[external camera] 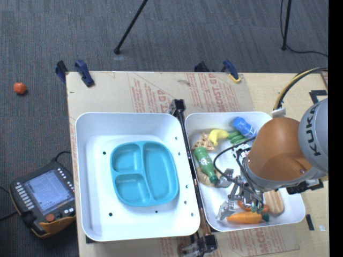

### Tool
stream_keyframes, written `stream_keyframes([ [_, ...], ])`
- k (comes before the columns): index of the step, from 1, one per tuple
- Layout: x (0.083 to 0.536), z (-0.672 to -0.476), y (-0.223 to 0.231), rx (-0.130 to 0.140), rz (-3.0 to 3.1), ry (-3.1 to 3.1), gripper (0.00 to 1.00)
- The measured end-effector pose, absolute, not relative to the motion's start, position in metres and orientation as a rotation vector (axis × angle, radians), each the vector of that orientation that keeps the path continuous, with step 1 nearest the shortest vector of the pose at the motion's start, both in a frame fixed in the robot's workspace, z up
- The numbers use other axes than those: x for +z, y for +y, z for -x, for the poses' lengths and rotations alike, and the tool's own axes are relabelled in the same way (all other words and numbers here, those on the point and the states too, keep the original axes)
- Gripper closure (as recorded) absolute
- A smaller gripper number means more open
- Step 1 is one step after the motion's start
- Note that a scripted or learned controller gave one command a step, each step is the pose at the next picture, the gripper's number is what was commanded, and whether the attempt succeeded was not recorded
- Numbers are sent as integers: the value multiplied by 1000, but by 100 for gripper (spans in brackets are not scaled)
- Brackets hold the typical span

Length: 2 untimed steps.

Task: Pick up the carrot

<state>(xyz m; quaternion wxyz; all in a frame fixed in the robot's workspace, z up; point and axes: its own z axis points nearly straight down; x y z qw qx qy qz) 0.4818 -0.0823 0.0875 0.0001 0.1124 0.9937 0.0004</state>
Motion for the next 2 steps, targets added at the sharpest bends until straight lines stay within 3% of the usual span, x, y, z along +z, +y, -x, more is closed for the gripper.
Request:
stream_keyframes([
  [1, 142, -568, -94, 2, 344, 3120, 0],
  [2, 103, -486, -96, 3, 674, 3069, 0],
])
